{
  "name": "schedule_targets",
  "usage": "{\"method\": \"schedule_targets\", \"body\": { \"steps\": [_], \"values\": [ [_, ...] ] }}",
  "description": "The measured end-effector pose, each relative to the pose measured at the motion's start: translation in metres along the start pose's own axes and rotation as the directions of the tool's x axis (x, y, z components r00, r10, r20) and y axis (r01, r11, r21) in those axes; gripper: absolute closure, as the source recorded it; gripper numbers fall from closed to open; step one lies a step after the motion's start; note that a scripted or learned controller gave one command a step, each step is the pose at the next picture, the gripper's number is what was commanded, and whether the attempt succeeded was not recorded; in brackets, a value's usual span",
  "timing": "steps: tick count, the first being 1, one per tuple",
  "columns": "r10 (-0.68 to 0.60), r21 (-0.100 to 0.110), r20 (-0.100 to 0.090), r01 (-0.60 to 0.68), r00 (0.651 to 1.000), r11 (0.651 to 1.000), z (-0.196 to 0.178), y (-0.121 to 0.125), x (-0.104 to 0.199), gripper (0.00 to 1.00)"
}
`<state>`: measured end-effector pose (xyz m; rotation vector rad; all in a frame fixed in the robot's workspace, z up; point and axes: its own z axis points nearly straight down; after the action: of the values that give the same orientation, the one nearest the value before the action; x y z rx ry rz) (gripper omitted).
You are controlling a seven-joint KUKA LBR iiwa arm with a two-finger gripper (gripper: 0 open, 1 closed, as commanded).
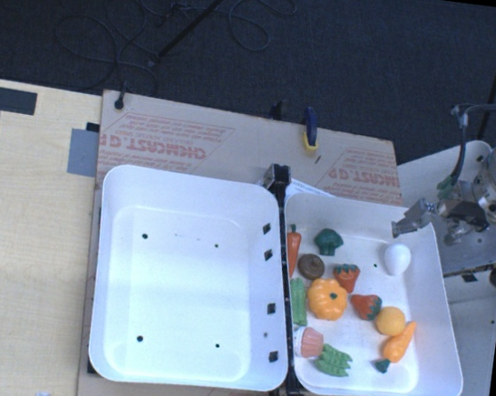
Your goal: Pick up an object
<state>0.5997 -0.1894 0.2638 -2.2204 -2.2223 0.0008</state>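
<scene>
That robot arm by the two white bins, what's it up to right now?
The arm is poised at the right bin's far right corner, its gripper hovering above the rim near a white egg. It holds nothing. The toy foods all lie in that bin: a broccoli, an orange pumpkin, a strawberry, carrots and others. No pick has happened yet; the egg looks like the nearest candidate.
</scene>
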Motion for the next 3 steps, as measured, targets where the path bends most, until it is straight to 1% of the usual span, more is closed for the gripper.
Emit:
{"method": "schedule_targets", "body": {
  "steps": [1, 2, 3],
  "values": [
    [0.000, 0.009, -0.001, 0.000, 1.000, 1.000, 0.116, 0.030, -0.023, 0.00],
    [-0.002, 0.002, 0.000, 0.002, 1.000, 1.000, 0.099, 0.031, -0.023, 1.00],
    [0.001, 0.005, -0.002, -0.001, 1.000, 1.000, 0.180, -0.008, -0.022, 1.00]
  ]
}}
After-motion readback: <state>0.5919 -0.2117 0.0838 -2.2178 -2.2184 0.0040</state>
